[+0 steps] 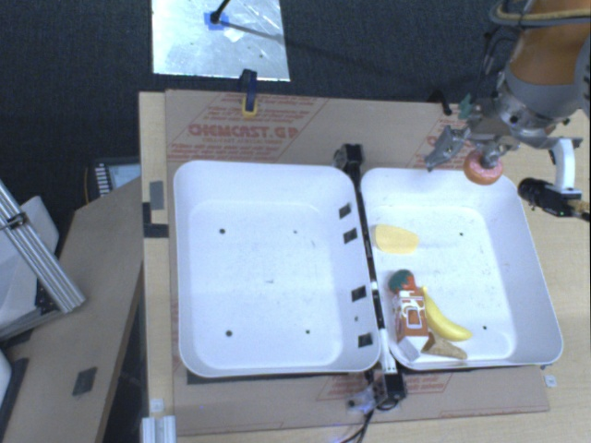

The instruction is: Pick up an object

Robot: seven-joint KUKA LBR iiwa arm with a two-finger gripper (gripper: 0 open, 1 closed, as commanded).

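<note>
My gripper (479, 159) hangs over the far edge of the right bin (538, 280), at the upper right of the camera view. It looks shut on a small pink-orange round object (484, 171), which sits at the fingertips just above the bin's far rim. In the right bin lie a flat yellow oval piece (395, 239), a green and brown ball (401, 280), an orange and white box (411, 317) and a yellow banana (446, 324). A beige scrap (450, 350) lies by the near wall.
The left bin (185, 247) stands beside the right one, with a black clipped divider (355, 247) between them. A shiny metal sheet (220, 26) lies on the dark floor behind the bench. A black part (547, 195) sticks out at the right.
</note>
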